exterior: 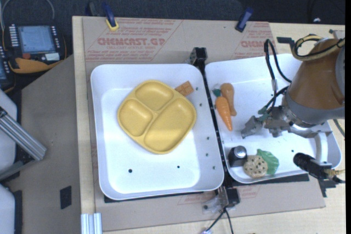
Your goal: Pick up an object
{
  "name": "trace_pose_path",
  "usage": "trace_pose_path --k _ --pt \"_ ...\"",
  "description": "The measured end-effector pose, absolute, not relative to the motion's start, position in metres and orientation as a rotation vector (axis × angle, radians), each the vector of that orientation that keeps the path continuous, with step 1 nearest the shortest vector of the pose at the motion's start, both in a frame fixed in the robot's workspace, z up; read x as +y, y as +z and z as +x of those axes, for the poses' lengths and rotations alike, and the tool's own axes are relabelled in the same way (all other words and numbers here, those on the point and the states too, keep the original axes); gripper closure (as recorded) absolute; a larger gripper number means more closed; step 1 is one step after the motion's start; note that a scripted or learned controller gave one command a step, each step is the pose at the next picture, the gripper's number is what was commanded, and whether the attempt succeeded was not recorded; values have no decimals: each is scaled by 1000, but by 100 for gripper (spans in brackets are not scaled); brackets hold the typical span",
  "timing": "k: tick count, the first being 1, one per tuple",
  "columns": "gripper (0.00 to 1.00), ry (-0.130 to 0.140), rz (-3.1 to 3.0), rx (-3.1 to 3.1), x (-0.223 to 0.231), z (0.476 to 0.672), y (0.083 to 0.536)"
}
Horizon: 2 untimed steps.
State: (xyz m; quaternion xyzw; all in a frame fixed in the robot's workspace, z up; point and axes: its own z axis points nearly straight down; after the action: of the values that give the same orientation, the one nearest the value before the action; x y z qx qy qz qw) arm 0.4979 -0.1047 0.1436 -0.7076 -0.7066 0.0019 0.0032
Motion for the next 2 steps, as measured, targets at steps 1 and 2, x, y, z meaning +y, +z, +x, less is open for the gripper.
trace_pose_path --k 1,2 --pt "0 1 -2220 -2219 -104 498 93" --pt "100 -3 -2230 -2223 -106 500 106"
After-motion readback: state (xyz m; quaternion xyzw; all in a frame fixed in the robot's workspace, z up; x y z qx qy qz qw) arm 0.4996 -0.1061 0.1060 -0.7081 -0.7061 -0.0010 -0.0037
